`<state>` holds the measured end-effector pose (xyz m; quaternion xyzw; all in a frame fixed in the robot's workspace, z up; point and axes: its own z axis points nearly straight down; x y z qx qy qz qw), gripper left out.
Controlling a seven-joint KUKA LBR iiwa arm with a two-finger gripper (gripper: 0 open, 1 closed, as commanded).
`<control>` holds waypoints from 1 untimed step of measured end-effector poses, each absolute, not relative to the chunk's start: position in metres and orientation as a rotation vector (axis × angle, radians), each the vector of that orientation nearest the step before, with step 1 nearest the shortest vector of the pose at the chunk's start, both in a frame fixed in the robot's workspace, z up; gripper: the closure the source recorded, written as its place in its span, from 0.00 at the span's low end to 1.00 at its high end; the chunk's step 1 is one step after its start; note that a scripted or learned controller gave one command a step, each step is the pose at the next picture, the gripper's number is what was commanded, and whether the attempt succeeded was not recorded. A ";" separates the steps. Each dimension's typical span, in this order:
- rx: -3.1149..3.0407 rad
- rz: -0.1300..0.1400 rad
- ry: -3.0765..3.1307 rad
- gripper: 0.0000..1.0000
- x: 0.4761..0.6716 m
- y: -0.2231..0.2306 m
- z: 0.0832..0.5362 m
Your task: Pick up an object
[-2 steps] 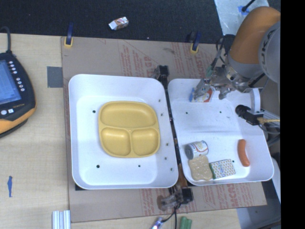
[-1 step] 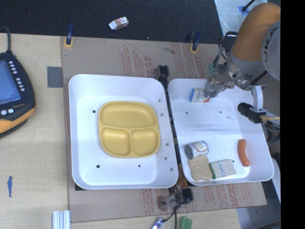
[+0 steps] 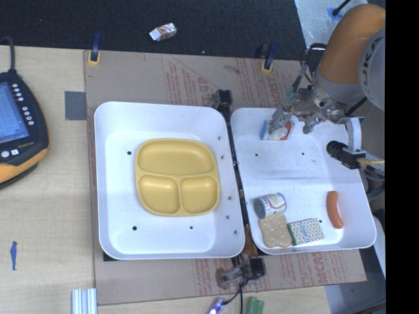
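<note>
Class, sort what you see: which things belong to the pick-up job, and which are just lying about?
Job: gripper over a small blue and red item; can; sausage; cracker; green packet.

Lying about: yellow divided plate; handheld controller; wrapper.

a robotics lab: teach pendant point(image 3: 16, 129), clamped cardboard point(image 3: 163, 67) under two white bins point(image 3: 108, 175).

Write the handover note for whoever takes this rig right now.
Gripper: low over the far end of the right bin, at a small blue and red item; grasp not confirmed.
Also in the right bin: can, cracker-like slab, green patterned packet, hot dog at the near end.
Left bin: yellow divided tray.
Done: nothing lifted.
Left: secure one object and raise it.
</note>
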<state>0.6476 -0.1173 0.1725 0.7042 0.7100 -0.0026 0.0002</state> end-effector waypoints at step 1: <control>2.210 -0.007 2.230 1.00 0.648 -0.118 0.183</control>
